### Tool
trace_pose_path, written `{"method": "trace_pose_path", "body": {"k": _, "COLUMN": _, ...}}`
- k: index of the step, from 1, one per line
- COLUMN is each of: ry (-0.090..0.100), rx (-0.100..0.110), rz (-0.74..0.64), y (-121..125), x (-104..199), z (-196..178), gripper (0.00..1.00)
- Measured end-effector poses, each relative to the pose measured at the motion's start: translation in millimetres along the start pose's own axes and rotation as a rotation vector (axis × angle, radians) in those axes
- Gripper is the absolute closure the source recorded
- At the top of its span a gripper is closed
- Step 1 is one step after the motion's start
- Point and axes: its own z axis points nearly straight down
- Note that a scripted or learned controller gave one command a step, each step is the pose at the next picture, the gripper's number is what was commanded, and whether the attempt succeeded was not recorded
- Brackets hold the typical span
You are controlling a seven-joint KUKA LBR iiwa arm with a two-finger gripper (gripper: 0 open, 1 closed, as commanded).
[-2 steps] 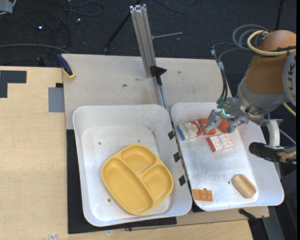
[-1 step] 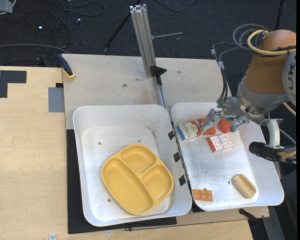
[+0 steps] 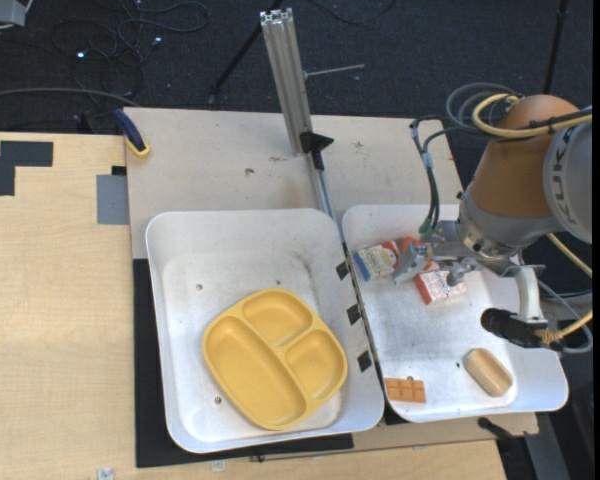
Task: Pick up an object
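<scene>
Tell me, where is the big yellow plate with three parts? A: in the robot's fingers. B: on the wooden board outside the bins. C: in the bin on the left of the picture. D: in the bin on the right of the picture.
C: the yellow plate lies flat in the left bin, with the gripper far away over the right bin.

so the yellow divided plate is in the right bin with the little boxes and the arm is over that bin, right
Not quite. The camera view shows the yellow divided plate lying alone in the left bin. The little boxes are in the right bin, and the arm is over that bin, as you said.
</scene>
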Motion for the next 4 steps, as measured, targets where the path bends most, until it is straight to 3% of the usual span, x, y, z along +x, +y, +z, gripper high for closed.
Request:
{"method": "trace_pose_path", "body": {"k": 2, "ry": 0.000, "rx": -0.008, "rz": 0.002, "y": 2.7, "x": 0.5, "z": 93.0, "gripper": 0.00}}
{"method": "trace_pose_path", "body": {"k": 3, "ry": 0.003, "rx": -0.011, "rz": 0.005, "y": 3.7, "x": 0.5, "z": 80.5, "gripper": 1.00}}
{"method": "trace_pose_path", "body": {"k": 4, "ry": -0.002, "rx": -0.011, "rz": 0.000, "y": 1.5, "x": -1.7, "z": 17.5, "gripper": 1.00}}
